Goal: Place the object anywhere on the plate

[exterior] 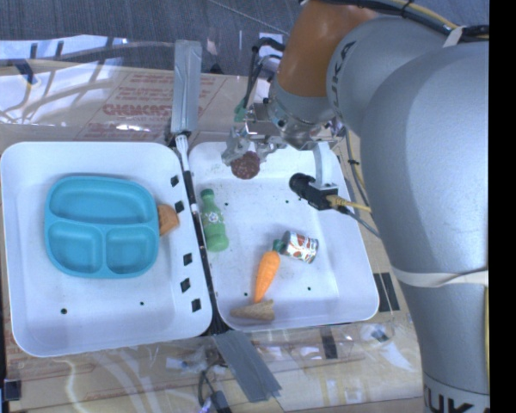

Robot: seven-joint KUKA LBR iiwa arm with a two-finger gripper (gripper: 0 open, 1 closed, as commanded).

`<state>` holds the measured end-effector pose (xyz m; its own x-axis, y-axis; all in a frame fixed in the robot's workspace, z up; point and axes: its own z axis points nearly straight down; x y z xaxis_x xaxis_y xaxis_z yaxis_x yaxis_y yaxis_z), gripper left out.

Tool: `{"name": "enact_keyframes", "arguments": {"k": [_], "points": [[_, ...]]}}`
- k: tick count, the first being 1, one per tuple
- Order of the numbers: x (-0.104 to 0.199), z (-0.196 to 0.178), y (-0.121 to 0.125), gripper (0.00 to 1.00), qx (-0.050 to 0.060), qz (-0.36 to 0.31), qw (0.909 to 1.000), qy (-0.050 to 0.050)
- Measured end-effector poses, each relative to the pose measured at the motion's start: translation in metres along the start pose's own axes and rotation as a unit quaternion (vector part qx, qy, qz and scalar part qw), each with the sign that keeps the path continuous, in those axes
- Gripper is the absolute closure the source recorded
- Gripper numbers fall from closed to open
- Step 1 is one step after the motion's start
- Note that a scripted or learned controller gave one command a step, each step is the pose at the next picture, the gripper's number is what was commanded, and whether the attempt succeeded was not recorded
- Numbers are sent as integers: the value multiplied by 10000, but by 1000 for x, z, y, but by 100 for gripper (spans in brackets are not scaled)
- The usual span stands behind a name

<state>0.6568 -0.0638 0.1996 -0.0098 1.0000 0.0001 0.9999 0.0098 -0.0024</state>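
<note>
A blue three-compartment plate (101, 226) lies in the left bin (34, 317). My gripper (245, 155) hangs over the far left corner of the right bin (348, 291). A dark brown round thing (246, 166) sits between its fingertips, and the fingers are shut on it. The grey arm with its orange band reaches in from the upper right and hides the bin's far right corner.
An orange-brown piece (167, 219) rests against the plate's right edge. In the right bin a green bottle (212, 221) lies near the divider, with a small can (300, 247), a carrot (267, 274) and a tan wedge (253, 311) toward the front.
</note>
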Motion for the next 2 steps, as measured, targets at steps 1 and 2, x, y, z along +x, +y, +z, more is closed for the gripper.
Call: {"name": "enact_keyframes", "arguments": {"k": [1, 2], "points": [[91, 9, -24, 100, 15, -19, 10000, 4], [186, 59, -64, 100, 34, -31, 10000, -1]]}}
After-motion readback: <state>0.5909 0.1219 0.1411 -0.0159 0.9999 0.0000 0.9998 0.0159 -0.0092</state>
